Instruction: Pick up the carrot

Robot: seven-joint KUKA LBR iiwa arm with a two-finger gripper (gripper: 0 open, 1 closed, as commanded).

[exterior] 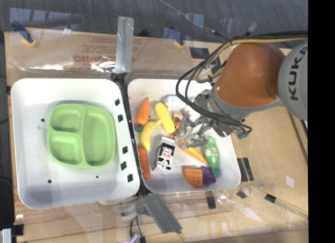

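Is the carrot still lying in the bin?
Yes. The carrot lies flat among the toys in the right bin, just below the gripper; whether it is gripped, I cannot tell.

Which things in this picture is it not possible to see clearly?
- Claw: in the camera view the wrist covers it from above; open or shut cannot be told.
- Carrot: its upper end lies under the claw; contact is unclear.
- Purple toy: partly behind the waffle cone; its kind is unclear.
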